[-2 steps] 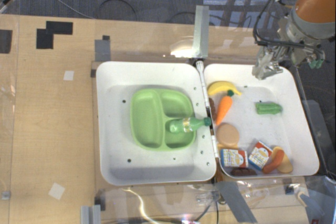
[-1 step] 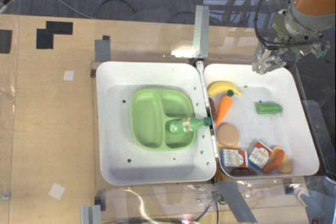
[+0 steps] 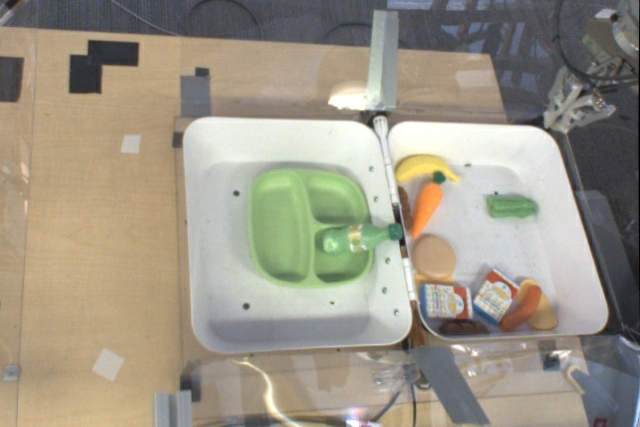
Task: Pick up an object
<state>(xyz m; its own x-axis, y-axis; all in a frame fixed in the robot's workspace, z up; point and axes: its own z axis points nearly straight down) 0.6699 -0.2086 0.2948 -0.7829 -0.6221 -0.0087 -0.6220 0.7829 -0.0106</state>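
The wooden table (image 3: 90, 245) bears two white bins. The left bin (image 3: 215, 315) holds a green divided plate (image 3: 290, 225) with a green bottle (image 3: 360, 237) across its rim. The right bin (image 3: 560, 215) holds a banana (image 3: 425, 167), carrot (image 3: 427, 205), green block (image 3: 511, 206), round cookie (image 3: 435, 257) and two small cartons (image 3: 468, 299), print unreadable. Jaws' state: cannot tell.

A dark item (image 3: 462, 326) beneath 2 small cartons (image 3: 445, 299) is unidentifiable.

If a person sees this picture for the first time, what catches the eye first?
Probably the green divided plate in the left bin, with a green bottle lying across its right edge. Next, the orange carrot beside the banana, near the right bin's left wall.
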